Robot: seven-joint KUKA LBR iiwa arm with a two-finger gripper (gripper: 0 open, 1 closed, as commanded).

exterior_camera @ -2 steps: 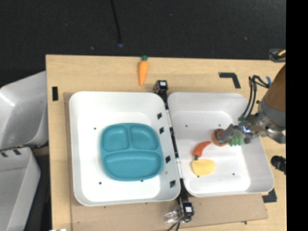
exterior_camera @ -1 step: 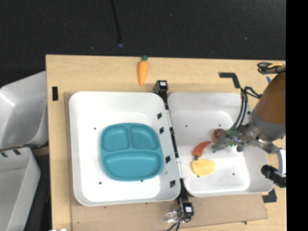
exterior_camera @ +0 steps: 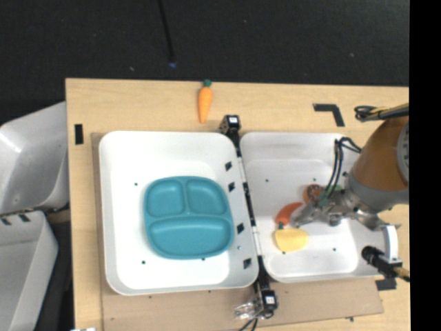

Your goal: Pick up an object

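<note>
In the right bin (exterior_camera: 324, 271) lie a yellow, lemon-like object (exterior_camera: 291, 239) and, just above it, a red-orange object (exterior_camera: 288, 213). My gripper (exterior_camera: 308, 212) is low in this bin, reaching in from the right. Its tip is right beside the red-orange object and just above the yellow one. Part of the red-orange object is hidden behind the gripper. Nothing is seen lifted off the bin floor.
A blue divided plate (exterior_camera: 187, 216) lies in the left bin (exterior_camera: 117, 185). A toy carrot (exterior_camera: 204, 101) rests on the wooden bench beyond the bins. The grey and orange arm (exterior_camera: 380, 171) covers the right bin's right side.
</note>
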